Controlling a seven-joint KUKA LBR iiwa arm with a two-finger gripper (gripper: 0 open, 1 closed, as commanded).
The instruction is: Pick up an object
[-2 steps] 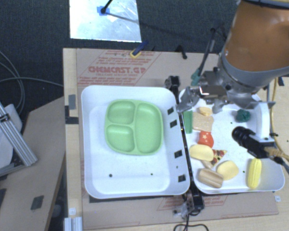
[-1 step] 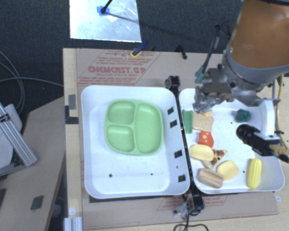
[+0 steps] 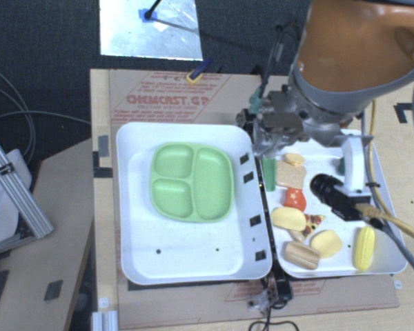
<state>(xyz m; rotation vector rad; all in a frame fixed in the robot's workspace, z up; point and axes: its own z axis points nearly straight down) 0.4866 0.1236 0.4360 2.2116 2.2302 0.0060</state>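
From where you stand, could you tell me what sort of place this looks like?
Probably a robotics lab test bench: a robot arm reaches over two white bins, one holding a green divided plate, the other toy food such as a corn cob.

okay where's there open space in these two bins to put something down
The left bin has bare floor below the green divided plate, toward its near wall, and a strip along its left wall. The right bin is crowded: toy foods such as the corn cob and bread slice lie close together under the arm.
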